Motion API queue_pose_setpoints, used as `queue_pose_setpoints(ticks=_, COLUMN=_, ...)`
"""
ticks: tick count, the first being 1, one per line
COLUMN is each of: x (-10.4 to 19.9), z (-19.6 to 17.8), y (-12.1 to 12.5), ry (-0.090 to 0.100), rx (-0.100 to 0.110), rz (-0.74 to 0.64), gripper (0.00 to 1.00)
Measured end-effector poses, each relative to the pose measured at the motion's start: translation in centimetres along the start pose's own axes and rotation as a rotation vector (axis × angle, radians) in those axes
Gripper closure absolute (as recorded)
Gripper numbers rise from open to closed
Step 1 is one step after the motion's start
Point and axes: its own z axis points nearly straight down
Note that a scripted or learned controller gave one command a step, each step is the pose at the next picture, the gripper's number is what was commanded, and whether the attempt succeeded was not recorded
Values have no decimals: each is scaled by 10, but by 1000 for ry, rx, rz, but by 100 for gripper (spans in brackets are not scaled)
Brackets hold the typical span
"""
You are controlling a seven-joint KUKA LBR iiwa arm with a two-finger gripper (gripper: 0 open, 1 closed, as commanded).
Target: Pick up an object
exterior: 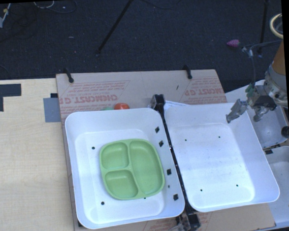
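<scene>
A green divided plate (132, 168) with three compartments lies flat in the left bin (82, 141), resting a little right of that bin's middle and close to the black divider (169, 155) that joins the two bins. The right bin (247, 179) sits just beside it. The gripper (245, 108) hangs at the far right corner of the right bin, over its rim (well apart from the plate), with the arm (280, 73) behind it at the right edge. Its jaws stand spread, with nothing between them. A small orange-red object (121, 106) lies on the cardboard (93, 94) just beyond the left bin's far wall.
</scene>
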Motion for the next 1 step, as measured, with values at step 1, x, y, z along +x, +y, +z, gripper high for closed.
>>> queue_pose_setpoints(ticks=1, x=0, z=-6, y=2, ry=-3, rx=-12, rz=-2, gripper=0)
